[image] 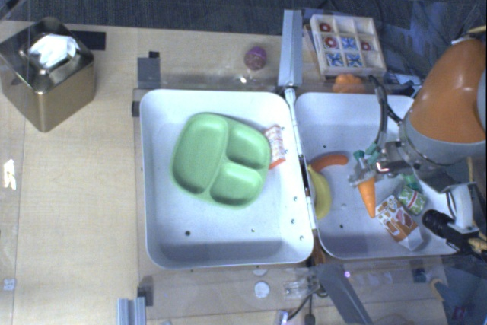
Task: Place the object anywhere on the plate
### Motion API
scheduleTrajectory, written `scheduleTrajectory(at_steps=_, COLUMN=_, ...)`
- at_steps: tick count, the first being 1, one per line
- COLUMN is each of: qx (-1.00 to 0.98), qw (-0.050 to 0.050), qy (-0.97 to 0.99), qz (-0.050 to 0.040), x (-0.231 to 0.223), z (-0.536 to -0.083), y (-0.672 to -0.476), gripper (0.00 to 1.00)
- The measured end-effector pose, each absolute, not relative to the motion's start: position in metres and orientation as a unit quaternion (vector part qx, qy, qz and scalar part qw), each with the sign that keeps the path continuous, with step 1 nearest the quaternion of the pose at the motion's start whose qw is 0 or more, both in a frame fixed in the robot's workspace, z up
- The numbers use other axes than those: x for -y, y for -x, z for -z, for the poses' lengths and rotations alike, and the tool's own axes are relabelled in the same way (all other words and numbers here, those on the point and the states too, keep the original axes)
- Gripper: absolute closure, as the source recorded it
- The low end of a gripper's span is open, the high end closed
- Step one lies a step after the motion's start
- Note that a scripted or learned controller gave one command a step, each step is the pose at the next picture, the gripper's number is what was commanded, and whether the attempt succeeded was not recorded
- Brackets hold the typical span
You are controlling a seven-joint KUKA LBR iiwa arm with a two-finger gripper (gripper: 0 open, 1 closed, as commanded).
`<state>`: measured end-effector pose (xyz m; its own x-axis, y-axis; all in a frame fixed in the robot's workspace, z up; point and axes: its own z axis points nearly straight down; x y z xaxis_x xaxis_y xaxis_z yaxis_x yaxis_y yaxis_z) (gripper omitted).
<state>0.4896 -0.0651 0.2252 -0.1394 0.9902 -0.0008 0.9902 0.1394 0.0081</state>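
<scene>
A green three-compartment plate [221, 160] lies in the left white bin [167, 240], with a small red-and-white packet [275, 144] against its right rim. My gripper [370, 167] hangs low in the right bin [342, 236], right above the thick end of an orange carrot [368, 199]. The carrot points toward the bin's front. Whether the fingers touch the carrot is hidden by the gripper body. A red-orange sausage [329, 161] and a yellow banana [320, 192] lie just left of the gripper.
A printed carton [398, 219] and a small green item [412, 201] lie right of the carrot under the arm [453, 106]. Behind the bins sit a tic-tac-toe board [344, 44], a purple ball [256, 57] and a brass box [47, 72].
</scene>
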Motion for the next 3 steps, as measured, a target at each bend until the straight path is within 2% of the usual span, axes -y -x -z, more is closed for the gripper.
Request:
scheduleTrajectory(at_steps=1, qx=-0.76, qw=0.002, qy=-0.65, qz=-0.0021, x=0.001, z=-0.23, y=-0.576, gripper=1.0)
scheduleTrajectory(at_steps=2, qx=-0.775, qw=0.002, qy=-0.631, qz=-0.0021, x=-0.081, z=-0.227, y=-0.582, gripper=1.0)
scheduleTrajectory(at_steps=3, qx=-0.857, qw=0.006, qy=-0.516, qz=-0.0056, x=-0.132, z=-0.114, y=-0.613, gripper=1.0)
